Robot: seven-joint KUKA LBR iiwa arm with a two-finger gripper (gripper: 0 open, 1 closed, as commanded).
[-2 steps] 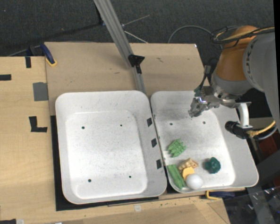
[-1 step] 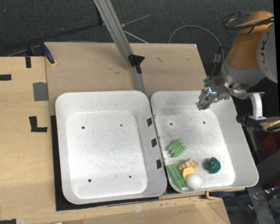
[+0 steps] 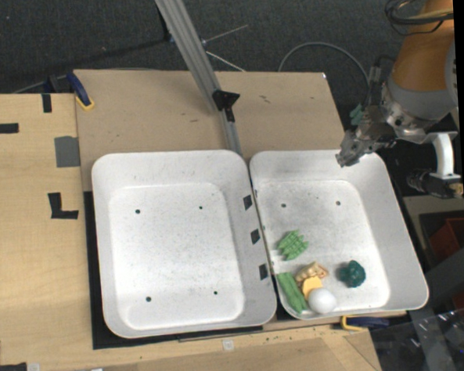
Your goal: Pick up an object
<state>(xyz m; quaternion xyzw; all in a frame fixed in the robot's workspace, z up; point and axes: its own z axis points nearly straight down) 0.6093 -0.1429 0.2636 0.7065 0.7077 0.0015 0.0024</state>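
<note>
Down at the lower right of the frame, the pickable objects sit huddled in the right bin [image 3: 374,203]: a light green ridged piece [image 3: 292,244] nearest the divide, a long green piece [image 3: 292,291] lying against the bin's lower left wall, a small tan-and-yellow item [image 3: 310,275] touching a white ball [image 3: 322,300], and a dark teal lump [image 3: 351,274] a little apart to their right. They've gathered toward the bin's near corner, likely because its floor slopes down to the walls there, which makes the crowded ones awkward targets; the teal lump, standing free, looks the easiest take.

The left bin [image 3: 172,239] lies just beside, the two rims meeting at centre frame.

Up at the upper right, the gripper [image 3: 351,153] hangs over the far right corner of the right bin, well apart from the cluster, holding nothing that I can see. Whether it is spread or pressed together I cannot tell; it's too small and dark. The arm [image 3: 421,67] above it comes in from the right edge, parked high, I'd judge, to keep the bin unobstructed before a descent.
</note>
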